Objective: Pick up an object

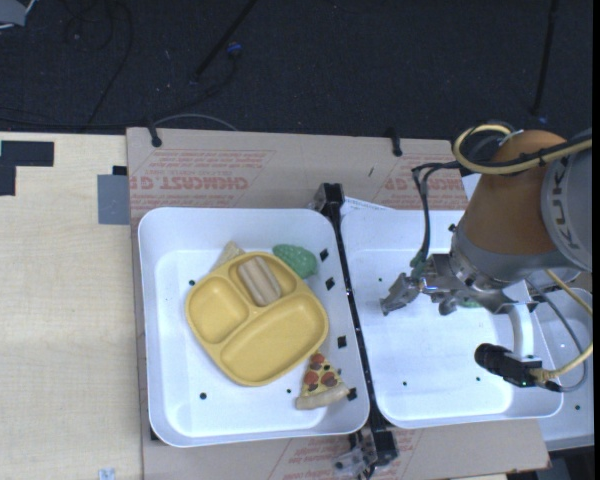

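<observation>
My gripper [423, 300] hangs over the right bin [435, 393], near its middle, open, with nothing between its two fingers [397, 296]. In the left bin [170, 398] lies a yellow divided plate [270, 343] with a tan bun-like piece [260, 280] in its upper compartment. A green object [296, 259] rests by the plate's top right edge. A toy pizza slice [322, 382] lies at the bin's lower right corner. All of these are well left of the gripper, across the divider.
A black divider [345, 298] runs between the two bins. The grey arm with its orange band [510, 203] enters from the right, and cables with a black connector [505, 363] trail over the right bin's right side. Cardboard [240, 173] lies behind the bins.
</observation>
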`<move>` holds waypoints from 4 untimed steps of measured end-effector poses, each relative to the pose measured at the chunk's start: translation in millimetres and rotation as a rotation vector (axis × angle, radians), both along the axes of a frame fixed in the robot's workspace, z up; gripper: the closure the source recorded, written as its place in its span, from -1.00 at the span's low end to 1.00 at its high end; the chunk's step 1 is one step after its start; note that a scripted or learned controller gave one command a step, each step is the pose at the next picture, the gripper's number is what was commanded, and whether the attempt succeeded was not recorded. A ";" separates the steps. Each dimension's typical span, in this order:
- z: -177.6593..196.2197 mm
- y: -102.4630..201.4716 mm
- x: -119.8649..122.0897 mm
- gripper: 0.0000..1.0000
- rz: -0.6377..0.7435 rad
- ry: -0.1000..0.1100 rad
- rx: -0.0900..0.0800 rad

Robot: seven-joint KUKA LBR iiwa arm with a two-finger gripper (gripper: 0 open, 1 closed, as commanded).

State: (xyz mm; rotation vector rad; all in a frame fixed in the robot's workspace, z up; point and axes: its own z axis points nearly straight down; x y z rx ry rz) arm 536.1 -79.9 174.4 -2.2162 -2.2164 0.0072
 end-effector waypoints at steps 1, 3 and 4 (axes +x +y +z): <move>-44.5 -3.3 -2.4 -1.00 0.000 0.001 0.000; 9.9 -4.5 -0.4 1.00 0.000 -0.009 -0.002; 53.0 -0.8 2.1 1.00 0.001 -0.010 -0.002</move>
